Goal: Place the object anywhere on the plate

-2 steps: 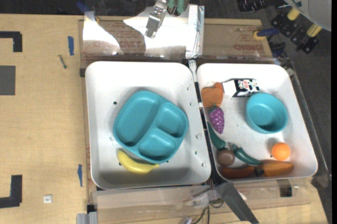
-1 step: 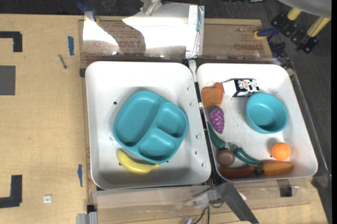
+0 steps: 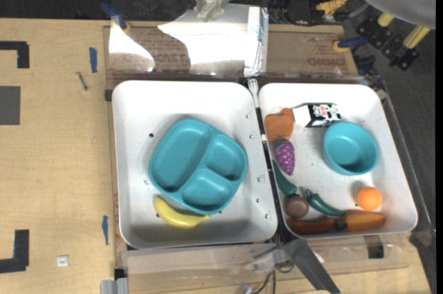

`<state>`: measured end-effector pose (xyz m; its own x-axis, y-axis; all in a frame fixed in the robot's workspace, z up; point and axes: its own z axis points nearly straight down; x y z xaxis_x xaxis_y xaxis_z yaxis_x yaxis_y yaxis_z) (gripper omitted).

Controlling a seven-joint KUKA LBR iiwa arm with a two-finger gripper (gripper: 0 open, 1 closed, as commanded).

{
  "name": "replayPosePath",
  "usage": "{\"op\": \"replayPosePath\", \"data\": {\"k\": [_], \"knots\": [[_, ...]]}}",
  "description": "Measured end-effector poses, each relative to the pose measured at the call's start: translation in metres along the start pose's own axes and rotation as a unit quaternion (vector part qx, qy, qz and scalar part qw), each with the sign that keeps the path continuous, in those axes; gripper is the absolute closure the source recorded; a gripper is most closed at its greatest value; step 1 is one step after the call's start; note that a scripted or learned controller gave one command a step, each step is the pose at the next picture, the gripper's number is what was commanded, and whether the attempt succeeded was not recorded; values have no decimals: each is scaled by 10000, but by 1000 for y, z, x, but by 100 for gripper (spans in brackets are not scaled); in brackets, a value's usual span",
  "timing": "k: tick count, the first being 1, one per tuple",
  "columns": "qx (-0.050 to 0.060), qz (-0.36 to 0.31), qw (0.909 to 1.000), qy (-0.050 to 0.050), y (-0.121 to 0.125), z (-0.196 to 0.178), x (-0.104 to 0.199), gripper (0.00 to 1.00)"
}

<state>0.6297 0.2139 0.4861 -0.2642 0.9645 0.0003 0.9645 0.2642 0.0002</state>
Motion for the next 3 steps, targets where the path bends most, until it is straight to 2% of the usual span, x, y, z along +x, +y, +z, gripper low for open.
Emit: {"op": "replayPosePath", "data": {"k": [1,2,3], "knots": [[-8,1766,9843,1,21,1,-12,100],[-33,-2386,9711,-12,35,0,-14,100],[-20,-5134,8581,-12,24,-1,-5,100]]}}
